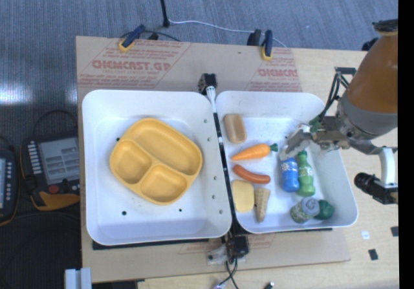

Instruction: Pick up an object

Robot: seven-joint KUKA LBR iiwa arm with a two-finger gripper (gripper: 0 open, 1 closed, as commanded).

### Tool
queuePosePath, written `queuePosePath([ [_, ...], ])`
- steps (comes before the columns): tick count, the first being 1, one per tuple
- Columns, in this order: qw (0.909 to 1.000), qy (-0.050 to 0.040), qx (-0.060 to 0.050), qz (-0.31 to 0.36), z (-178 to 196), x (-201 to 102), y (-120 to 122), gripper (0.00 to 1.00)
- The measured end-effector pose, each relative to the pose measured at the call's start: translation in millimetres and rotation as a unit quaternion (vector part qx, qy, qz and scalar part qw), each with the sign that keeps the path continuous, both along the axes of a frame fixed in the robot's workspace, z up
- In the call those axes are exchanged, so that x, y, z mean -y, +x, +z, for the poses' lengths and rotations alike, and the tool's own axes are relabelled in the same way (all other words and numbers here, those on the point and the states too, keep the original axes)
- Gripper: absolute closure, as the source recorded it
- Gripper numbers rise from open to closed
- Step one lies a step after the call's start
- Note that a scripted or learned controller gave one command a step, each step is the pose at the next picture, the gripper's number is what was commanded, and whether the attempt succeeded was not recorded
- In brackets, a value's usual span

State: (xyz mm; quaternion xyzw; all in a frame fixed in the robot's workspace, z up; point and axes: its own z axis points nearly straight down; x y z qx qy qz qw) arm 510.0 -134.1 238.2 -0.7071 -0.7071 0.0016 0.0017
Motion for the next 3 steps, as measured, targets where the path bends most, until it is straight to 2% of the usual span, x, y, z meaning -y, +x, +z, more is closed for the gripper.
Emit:
queuePosePath([
  [1, 1.0000, -0.0001, 0.001, 0.000, -99, 25, 5, 0.00],
  [3, 1.0000, -0.0011, 0.003, -0.001, -141, 22, 5, 0.00],
])
